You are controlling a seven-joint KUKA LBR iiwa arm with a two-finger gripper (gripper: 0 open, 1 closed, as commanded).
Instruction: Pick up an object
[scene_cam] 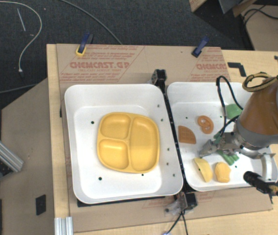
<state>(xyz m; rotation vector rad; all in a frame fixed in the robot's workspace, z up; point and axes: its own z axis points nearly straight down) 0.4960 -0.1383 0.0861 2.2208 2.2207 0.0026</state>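
The right bin (193, 94) holds several small toy foods. A brown half-round piece (187, 134) lies near its left wall, and an orange round slice (205, 124) sits just right of it. A pale yellow wedge (203, 170) and a yellow-orange lump (222, 172) lie side by side at the front. A green piece (230, 157) pokes out under the arm, and another green bit (233, 111) shows behind it. My gripper (216, 147) hangs low over the middle of this bin, just above the green piece and behind the two yellow items. Nothing is seen held in it.
The left bin (80, 106) carries a yellow divided plate (128, 142). A black divider bar (171, 131) runs between the bins. The arm's orange band (264, 114) and black cables (221, 94) cover the right bin's right side. Blue clamps (83, 44) hold the cardboard at the back.
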